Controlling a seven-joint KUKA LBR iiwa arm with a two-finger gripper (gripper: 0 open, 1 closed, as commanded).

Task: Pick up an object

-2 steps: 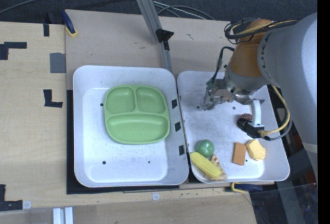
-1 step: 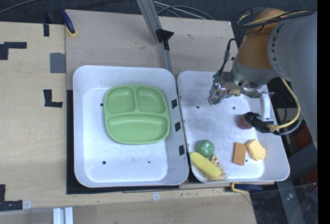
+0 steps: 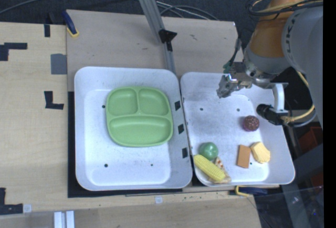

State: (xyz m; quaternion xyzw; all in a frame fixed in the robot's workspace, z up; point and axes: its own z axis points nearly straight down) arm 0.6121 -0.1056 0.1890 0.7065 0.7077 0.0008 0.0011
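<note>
Over the right bin (image 3: pixel 273 177), at its twelve o'clock rim, the gripper (image 3: pixel 227 87) hangs with nothing visible between its fingers

Whether those fingers are open or shut I cannot tell. Toward four o'clock from it lies a dark red ball (image 3: pixel 251 123); further down sit an orange block (image 3: pixel 243 156) and a yellow piece (image 3: pixel 260 152) just beside it. At the bin's seven o'clock corner a green ball (image 3: pixel 209 150) touches a corn cob (image 3: pixel 211 168). At nine o'clock, the left bin (image 3: pixel 89 169) bears a green divided plate (image 3: pixel 139 116)

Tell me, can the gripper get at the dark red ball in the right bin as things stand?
Probably yes. The gripper hangs over the bare upper part of the right bin, and the dark red ball lies apart from the other food, with nothing over it.
</note>
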